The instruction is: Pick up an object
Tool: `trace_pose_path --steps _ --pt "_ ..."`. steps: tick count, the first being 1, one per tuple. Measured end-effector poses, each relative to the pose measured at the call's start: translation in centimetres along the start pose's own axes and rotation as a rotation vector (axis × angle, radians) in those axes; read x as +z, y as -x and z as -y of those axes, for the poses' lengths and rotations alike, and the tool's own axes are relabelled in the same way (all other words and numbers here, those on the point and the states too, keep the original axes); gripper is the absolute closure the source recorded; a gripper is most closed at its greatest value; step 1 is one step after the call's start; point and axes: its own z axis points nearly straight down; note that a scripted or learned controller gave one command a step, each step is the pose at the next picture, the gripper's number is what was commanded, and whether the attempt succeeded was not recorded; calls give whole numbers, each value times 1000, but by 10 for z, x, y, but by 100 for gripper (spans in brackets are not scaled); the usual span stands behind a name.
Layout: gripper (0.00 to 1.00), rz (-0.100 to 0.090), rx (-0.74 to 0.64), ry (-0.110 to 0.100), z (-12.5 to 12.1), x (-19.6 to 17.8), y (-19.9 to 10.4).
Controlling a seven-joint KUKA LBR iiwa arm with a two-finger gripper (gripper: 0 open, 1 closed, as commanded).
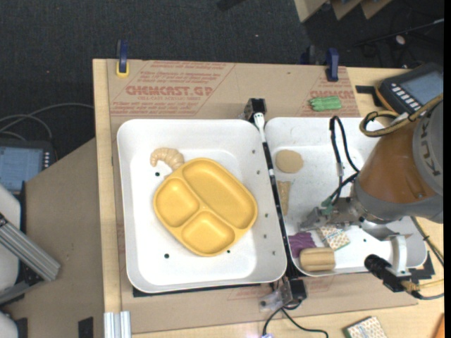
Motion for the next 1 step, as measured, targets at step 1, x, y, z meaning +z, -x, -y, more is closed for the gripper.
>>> trace_pose_path --steps 1 --pt "0 3 -6 9 -34 0 -4"
